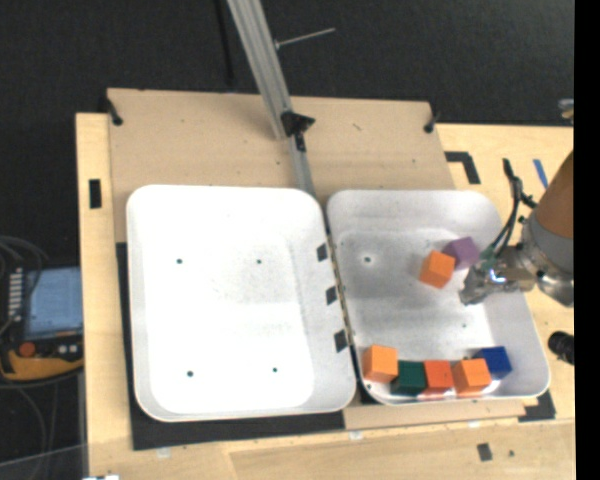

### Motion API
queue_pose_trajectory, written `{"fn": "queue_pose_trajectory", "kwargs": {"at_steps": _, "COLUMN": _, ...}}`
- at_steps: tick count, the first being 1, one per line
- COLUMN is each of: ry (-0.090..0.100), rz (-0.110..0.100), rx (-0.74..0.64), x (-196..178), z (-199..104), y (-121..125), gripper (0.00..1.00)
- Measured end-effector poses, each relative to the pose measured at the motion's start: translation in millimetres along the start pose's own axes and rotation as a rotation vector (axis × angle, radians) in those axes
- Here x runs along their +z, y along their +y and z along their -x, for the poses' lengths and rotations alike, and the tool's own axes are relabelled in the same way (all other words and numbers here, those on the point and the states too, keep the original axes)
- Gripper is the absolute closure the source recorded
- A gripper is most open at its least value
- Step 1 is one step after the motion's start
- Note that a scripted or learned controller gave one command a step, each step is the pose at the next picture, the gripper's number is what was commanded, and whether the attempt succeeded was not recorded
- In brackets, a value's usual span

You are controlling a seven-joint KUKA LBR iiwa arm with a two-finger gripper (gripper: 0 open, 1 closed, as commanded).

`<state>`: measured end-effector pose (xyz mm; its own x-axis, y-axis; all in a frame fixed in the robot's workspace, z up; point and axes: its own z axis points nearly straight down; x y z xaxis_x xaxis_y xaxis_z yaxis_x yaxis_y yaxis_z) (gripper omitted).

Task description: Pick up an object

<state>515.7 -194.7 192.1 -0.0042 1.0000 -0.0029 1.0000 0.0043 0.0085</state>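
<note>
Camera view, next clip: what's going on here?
A robot arm reaches in from the right, its hand low over the right bin, just beside an orange block and a purple block. Nothing is visibly gripped. More blocks sit along that bin's near edge: orange, green and a blue block. The left bin sits alongside.

Grey metallic wrist housing (552,268), rounded; orange band (562,193) above it; thin black cables (510,213) looping alongside; small silvery pincer (477,286), detail blurred

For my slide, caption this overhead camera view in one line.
Arm's pincer hovers in the right bin beside an orange cube and a purple block.
</note>
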Motion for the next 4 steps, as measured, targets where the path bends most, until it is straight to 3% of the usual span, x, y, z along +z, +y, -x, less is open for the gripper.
{"fn": "queue_pose_trajectory", "kwargs": {"at_steps": 1, "ry": 0.002, "rz": -0.005, "rx": 0.0, "x": -12, "z": 1, "y": 1, "gripper": 1.0}}
{"fn": "queue_pose_trajectory", "kwargs": {"at_steps": 2, "ry": 0.004, "rz": -0.007, "rx": -0.003, "x": -9, "z": -54, "y": 6, "gripper": 1.0}}
{"fn": "queue_pose_trajectory", "kwargs": {"at_steps": 4, "ry": 0.005, "rz": -0.006, "rx": -0.005, "x": -38, "z": -164, "y": 27, "gripper": 1.0}}
